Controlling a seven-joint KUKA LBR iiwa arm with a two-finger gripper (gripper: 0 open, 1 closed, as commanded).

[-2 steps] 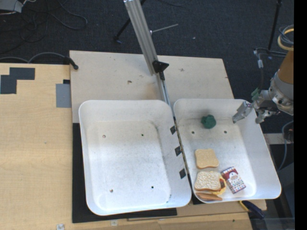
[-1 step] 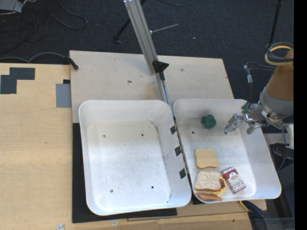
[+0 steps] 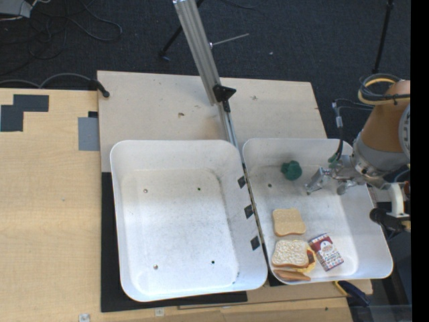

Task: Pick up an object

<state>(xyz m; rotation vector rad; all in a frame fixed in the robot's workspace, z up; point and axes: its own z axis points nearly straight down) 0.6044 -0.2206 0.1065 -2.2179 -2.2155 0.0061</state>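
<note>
Green obj point(image 3: 291, 170) sits far-left in right bin point(image 3: 365, 243), apart from bread slice point(image 3: 288, 221), sandwich point(image 3: 293, 255) and small red carton point(image 3: 326, 251) at near end. Gripper point(image 3: 322, 180) just right of green obj, low over bin floor, fingers spread, nothing between them. Risk: obj looks small/rounded, may roll or get nudged off. Left bin point(image 3: 175, 220) beside; bench, dark floor w/ cables beyond.

Bare floor separates the green object point(image 3: 291, 170) from the bread slices point(image 3: 288, 222).
</note>
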